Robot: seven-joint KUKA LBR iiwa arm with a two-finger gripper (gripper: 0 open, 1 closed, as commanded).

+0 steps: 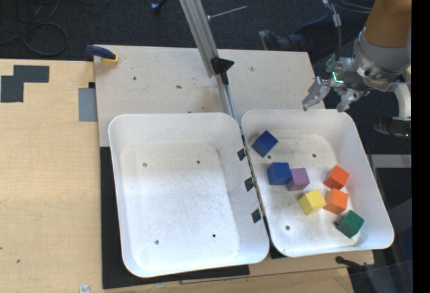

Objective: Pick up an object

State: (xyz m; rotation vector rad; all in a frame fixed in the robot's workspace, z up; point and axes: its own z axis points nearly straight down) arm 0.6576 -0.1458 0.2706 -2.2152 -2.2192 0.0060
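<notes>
While the grey arm with the orange band [386, 23] hangs over the far right corner, its two-finger gripper [327, 98] is spread apart, holding nothing, above the rim of the right shallow white plastic bin [376, 181]. All cubes lie in that bin: two blue cubes [265, 143] [279, 173], the second touching a purple cube [298, 179]; a yellow cube [311, 201] just beside two orange cubes [336, 177] [336, 201]; a green cube [349, 224] near the wall. Risks, judged: packed neighbours may block a finger or get shoved, the tilted far blue cube may slip, and the green one leaves little room by the wall.
</notes>
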